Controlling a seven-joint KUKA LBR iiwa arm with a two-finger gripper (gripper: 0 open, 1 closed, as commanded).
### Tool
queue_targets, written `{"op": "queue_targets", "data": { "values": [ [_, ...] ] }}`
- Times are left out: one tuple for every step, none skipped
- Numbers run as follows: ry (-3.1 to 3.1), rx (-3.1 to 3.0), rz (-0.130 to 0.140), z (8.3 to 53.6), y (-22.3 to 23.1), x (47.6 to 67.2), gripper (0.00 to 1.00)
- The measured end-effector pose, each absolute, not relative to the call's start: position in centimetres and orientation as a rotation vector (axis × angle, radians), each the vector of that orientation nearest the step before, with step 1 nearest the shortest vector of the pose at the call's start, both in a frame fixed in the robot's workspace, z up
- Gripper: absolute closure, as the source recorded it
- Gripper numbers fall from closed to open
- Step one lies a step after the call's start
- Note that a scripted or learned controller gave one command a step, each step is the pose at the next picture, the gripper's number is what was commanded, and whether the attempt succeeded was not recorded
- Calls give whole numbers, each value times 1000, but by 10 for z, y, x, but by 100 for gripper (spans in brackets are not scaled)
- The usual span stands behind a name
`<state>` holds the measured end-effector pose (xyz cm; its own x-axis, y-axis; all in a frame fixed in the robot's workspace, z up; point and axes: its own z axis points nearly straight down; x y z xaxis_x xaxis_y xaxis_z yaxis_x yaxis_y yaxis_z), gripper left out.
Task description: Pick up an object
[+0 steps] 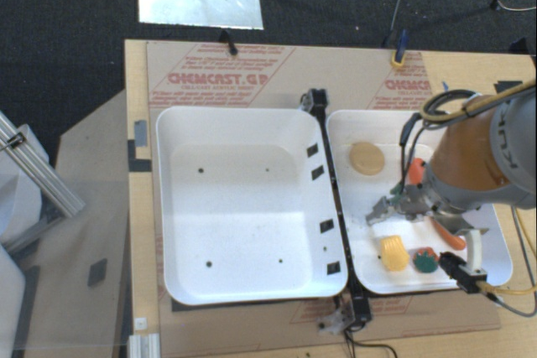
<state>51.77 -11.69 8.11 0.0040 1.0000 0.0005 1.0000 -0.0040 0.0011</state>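
In the right bin (361, 126) lie a tan round disc (367, 158), a yellow ridged piece (393, 253), a green piece (425, 262) touching it, and an orange carrot-like piece (450, 236). Another orange piece (415, 171) peeks out beside the wrist. My gripper (388, 209) hangs low over the middle of this bin, between the tan disc and the yellow piece, pointing left. Nothing shows between its tips.
The left bin (168, 180) stands beside the right one, split from it by a black divider strip (327, 180). The arm's bulk covers the right bin's right side. Brown board surrounds both bins.
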Motion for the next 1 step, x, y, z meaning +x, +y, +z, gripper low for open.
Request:
{"op": "queue_targets", "data": {
  "values": [
    [2216,2222,-1,85,-168,514,0]
  ]
}}
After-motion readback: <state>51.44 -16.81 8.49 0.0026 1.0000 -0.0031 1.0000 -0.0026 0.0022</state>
